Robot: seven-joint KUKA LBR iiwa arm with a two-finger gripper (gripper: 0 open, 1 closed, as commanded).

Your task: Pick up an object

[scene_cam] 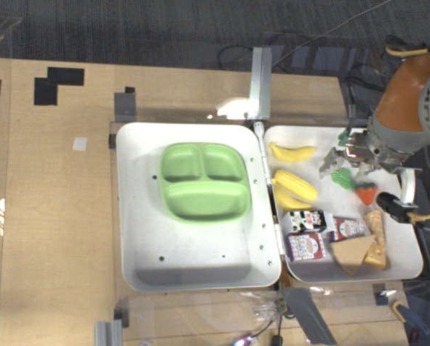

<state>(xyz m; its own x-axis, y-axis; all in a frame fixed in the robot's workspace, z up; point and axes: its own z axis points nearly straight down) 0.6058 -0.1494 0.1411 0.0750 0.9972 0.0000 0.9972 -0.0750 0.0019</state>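
The arm hung over the right bin (415, 265), and the hand (343, 161) was low at the bin's far end, right above a small green piece (343, 178) beside the carrot (366, 192). From this angle I couldn't tell whether the hand was spread or pinching. It looked like the reach-in step, with nothing visibly lifted. Next, I'd say, it needed a clean drop and a firm close on that piece.

Bright, even light; soft focus
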